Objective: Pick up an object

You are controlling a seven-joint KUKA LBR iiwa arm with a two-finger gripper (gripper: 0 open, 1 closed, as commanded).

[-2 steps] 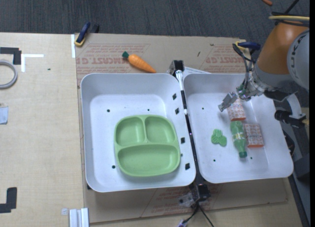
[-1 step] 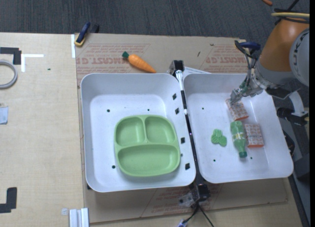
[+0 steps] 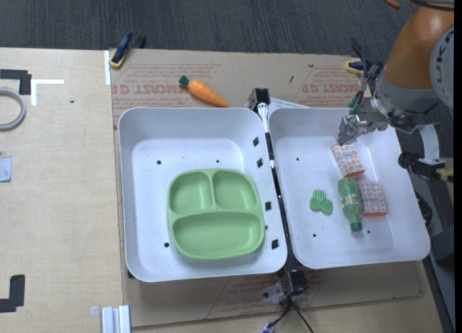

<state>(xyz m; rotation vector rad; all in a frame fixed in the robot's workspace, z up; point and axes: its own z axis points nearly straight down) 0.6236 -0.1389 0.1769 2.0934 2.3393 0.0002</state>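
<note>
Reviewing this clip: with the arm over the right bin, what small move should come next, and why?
Probably a short straight descent. The gripper sits just above the upper end of the small red and white packet in the right bin, nothing visibly held. The green bottle and second packet lie nearer the camera, so the first packet looks the closest target.

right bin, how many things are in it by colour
Green: 2, the bottle and the small leafy piece
Orange and white: 2, the packet under the pincer and the packet beside the bottle
Total: 4 in the right bin
</note>
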